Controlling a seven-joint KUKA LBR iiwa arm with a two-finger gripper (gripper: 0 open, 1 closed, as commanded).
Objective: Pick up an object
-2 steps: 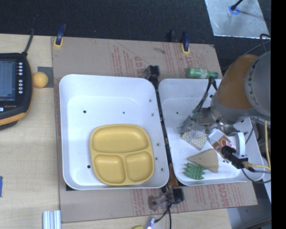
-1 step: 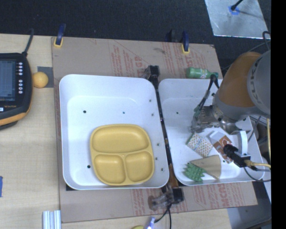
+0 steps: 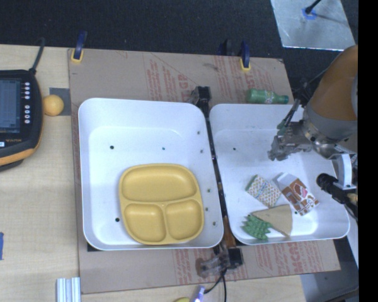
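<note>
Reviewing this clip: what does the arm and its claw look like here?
The arm comes in from the right: an orange band above a grey wrist section. The claw at its tip is dark grey metal, blurred, with thin dark cables running up beside it toward the arm.

right bin's (image 3: pixel 239 115) far half open, packets (image 3: pixel 282 194) crowd near corner

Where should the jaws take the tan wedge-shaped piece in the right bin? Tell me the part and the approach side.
Judging by its pose, come straight down from above on the tan wedge-shaped piece, which lies flat in the right white bin. Close across its narrower end, toward the left. That end touches the green ridged item, so it is crowded; the wider right end near the red-and-white packet may suit better.
</note>
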